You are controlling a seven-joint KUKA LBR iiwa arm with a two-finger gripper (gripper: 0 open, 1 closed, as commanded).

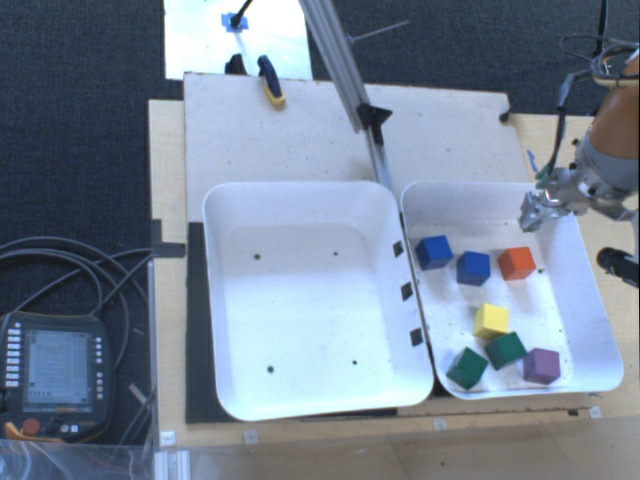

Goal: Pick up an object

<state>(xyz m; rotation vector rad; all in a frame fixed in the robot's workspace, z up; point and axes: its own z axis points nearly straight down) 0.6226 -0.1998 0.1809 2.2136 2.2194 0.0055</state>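
Green cubes [467, 367] and the purple cube [541, 365] lie low in the right bin [590, 298]; orange cube [516, 263] nearest the gripper [533, 211], whose opening cannot be judged. Small, rigid, seemingly light: grasp opposite flat faces.

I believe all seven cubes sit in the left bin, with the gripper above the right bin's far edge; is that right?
Not quite: the camera view shows the seven cubes, such as the orange cube and yellow cube, in the right bin, not the left bin. The gripper is indeed above the right bin's far edge.
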